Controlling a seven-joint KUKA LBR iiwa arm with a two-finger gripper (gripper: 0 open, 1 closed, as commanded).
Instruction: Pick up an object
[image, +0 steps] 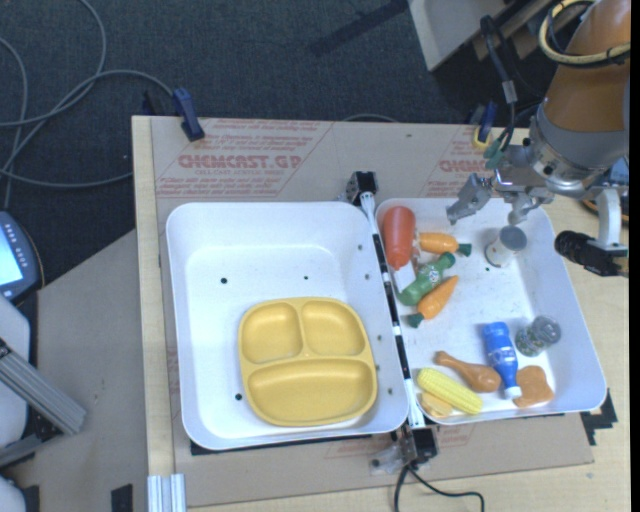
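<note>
My gripper (492, 209) hangs over the far end of the right bin (578, 330), open, with nothing between its fingers. Just below it lie a small grey disc (512, 238) and a white round piece (496, 254). To its left, by the divider, sit a red pepper (398, 232), a small carrot (438, 242), a green vegetable (428, 277) and a second carrot (439, 297). Nearer the front are a blue bottle (499, 354), a grey round object (540, 335), a drumstick (468, 371), a corn cob (449, 390) and an orange-brown piece (535, 386).
The left bin (200, 260) holds a yellow divided plate (305, 360). Both bins rest on a cardboard sheet (250, 155) with a blue clamp (187, 112) at its far left corner. Black clips (362, 184) join the bins at the divider.
</note>
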